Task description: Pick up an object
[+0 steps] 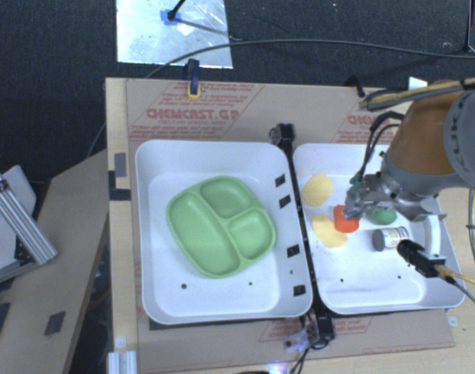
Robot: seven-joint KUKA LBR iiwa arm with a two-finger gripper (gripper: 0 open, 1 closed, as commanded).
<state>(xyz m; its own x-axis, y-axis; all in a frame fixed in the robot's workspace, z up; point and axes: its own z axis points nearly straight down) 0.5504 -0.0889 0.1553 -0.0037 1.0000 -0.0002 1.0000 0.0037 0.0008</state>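
The single camera hangs fixed above the table (245, 104), looking down at a slant, so the far edge sits at the top of the picture and the near edge at the bottom. It stands far enough back to take in both white bins: the left bin (156, 209) and the right bin (378, 291), plus dark floor beyond. The arm (432, 142) comes in from the right, probably cut off by the frame there.

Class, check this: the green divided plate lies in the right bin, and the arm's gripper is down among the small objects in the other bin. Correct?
Not quite. The camera view shows the green divided plate in the left bin; the gripper is down among the small objects in the right bin.
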